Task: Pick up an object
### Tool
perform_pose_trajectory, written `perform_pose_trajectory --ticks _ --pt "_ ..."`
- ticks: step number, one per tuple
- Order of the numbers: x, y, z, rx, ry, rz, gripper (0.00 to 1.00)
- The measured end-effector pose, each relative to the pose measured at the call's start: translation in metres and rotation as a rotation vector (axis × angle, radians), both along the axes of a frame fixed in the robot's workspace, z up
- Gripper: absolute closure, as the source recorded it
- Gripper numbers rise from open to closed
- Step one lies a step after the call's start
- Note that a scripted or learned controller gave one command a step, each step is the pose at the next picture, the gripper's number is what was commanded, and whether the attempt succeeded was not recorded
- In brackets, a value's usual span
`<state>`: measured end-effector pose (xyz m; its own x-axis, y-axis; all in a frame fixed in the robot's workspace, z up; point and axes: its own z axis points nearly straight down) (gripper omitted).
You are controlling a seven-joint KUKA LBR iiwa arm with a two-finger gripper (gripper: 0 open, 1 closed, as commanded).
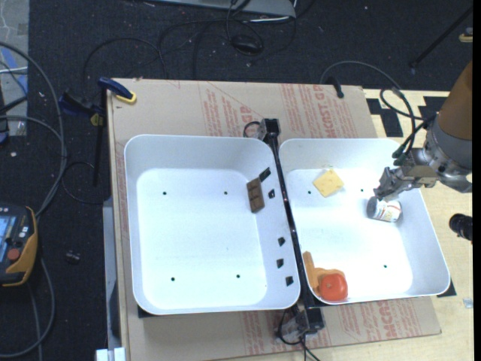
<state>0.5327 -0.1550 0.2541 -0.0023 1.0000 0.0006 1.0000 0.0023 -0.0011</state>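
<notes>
In the right bin [421,277] a small white and grey can [384,210] lies on its side near the right wall. My gripper [388,187] hangs just above it and touches its upper edge or nearly so. A pale yellow piece [328,183] rests toward the back of the same bin. An orange-red toy [331,283] sits in the front left corner of the right bin. A brown block [256,195] leans against the right wall of the left bin [150,224].
The two bins meet at a dark divider [284,209] with black clips. The arm [455,138] enters from the right above the right bin's rim. Cables [376,89] cross the cardboard behind the bins. A blue and yellow clamp [116,91] sits at the board's back left corner.
</notes>
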Motion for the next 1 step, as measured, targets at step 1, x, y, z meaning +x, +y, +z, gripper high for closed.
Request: perform_pose_trajectory --ticks 1 --pt "0.0035 0.0532 0.0066 0.0 -0.001 0.003 1.0"
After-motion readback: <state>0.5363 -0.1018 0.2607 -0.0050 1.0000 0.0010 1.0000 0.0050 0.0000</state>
